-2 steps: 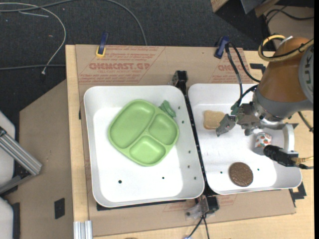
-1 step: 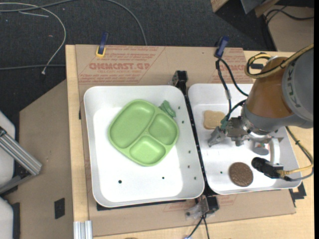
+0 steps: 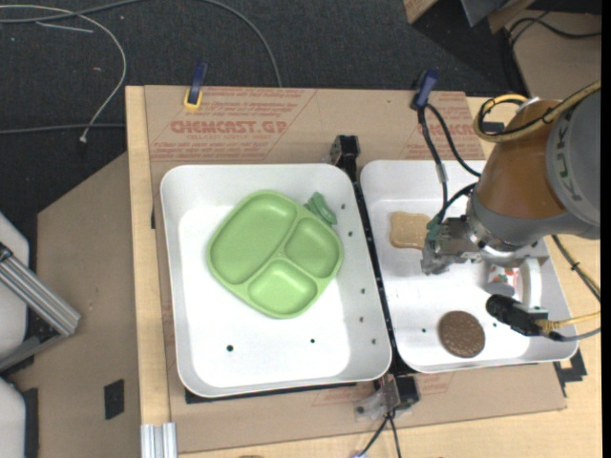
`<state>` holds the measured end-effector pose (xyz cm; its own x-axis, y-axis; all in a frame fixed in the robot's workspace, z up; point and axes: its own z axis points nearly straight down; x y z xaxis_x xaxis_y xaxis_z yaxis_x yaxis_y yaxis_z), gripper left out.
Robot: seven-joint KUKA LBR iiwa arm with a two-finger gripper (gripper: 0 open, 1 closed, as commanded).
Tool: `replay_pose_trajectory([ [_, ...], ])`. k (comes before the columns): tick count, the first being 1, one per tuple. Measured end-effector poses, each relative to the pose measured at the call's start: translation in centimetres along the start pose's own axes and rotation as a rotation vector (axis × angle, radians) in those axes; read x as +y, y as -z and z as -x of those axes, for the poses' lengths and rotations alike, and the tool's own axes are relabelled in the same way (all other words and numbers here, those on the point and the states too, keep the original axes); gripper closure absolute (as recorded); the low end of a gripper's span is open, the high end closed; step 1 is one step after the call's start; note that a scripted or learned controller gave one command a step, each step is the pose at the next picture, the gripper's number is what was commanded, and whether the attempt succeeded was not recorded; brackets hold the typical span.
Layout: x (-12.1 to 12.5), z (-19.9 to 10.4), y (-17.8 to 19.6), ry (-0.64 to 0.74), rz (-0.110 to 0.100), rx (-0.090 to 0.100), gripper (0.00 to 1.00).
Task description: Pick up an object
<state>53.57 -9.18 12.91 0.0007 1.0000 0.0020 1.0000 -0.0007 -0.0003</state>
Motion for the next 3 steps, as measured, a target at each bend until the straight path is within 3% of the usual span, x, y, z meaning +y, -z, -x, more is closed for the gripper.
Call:
replay_pose_trajectory([
  [2, -0.2, 0.4, 10.4, 0.002, 0.007, -0.003, 1.0],
  [3, 2.2, -4.4, 9.6, 0.007, 0.002, 0.0, 1.0],
])
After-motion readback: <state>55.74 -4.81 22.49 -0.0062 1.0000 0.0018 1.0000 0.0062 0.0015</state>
